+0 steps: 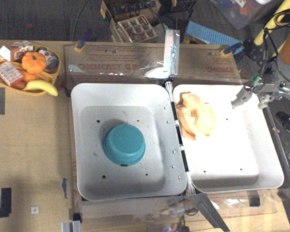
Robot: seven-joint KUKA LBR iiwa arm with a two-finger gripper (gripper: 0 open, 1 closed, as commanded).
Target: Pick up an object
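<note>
Wooden bench [29, 149] with a light tan top, cluttered floor behind it: cardboard box of small items [133, 21], blue plastic bits, cables. Two shallow white bins sit side by side on the bench, edges touching in the middle. Left bin [87, 105] holds one teal bowl [124, 144], upside down, sitting near the bin's centre, well apart from all walls. Right bin [232, 158] holds a pale yellow-tan crumpled soft object [195, 116], looks like cloth or a plush item, can't tell which; it lies in the upper left part of that bin, just beside the wall shared with the left bin. Rest of right bin floor is bare white with a few dark dots.

Gripper [241, 98] sits at the right bin's upper right corner, over the rim area, well apart from the soft object and nothing seen between its parts; too small and blurred to tell how wide it stands. Grey arm hardware [275, 88] and yellow cables behind it at right.

Far left on the bench: a shallow basket [0, 74] with an orange pumpkin toy [34, 62], a banana [41, 86] at its front edge, small boxes. Clear plastic sheeting [116, 64] along the back of the bins.
</note>
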